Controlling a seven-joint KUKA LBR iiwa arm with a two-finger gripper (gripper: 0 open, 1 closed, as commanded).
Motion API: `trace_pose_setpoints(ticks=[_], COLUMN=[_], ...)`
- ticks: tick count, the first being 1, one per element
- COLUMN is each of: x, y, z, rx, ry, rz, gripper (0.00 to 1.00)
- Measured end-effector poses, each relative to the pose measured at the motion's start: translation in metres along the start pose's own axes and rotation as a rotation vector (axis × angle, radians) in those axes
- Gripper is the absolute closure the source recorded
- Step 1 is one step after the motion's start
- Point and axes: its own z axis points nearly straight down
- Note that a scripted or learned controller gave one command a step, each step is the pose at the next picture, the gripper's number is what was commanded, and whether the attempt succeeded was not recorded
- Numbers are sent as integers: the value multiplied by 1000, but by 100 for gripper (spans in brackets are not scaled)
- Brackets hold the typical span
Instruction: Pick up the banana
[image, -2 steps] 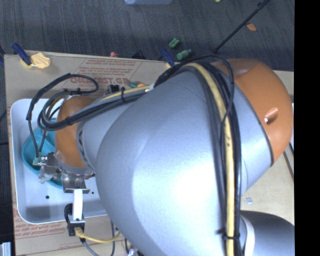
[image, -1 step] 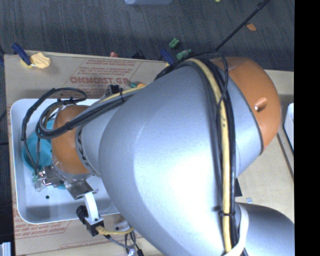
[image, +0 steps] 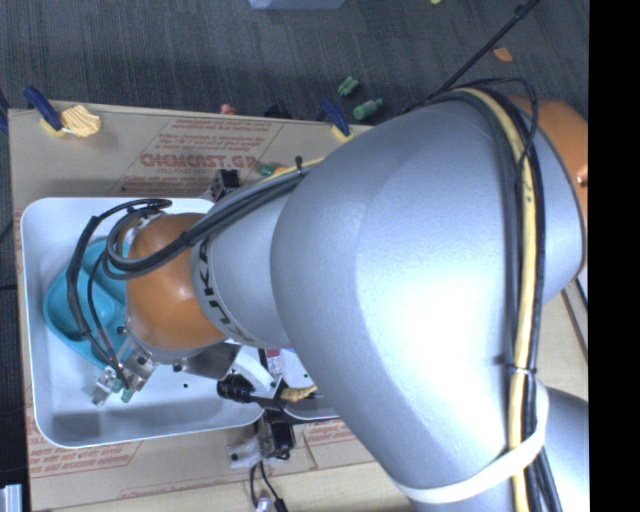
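Most of the view is taken up by the smooth, rounded grey metal arm (image: 420, 300), along which black cables and one yellow cable are run. Its glossy orange band (image: 165, 290) is seen above the left shallow white plastic bin (image: 40, 330), whose rim is rounded at the corners. The gripper (image: 118, 380) is lowered into this bin near its front wall, where small metallic parts with a green tip are visible; whether its fingers are apart or together cannot be told. A turquoise, curved plastic object (image: 70, 305) is lying in the bin, partly hidden behind the band and looping black cables. The banana cannot be made out in the bin. The bin is set on flat brown cardboard (image: 190, 150) printed with red lettering, and blue clamps (image: 42, 108) are fixed at its far edge
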Motion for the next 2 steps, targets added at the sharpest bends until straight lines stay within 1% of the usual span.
trace_pose_setpoints(ticks=[2], x=[0], y=[0], z=[0], rx=[-1], ry=[0], rz=[0], gripper=[0])
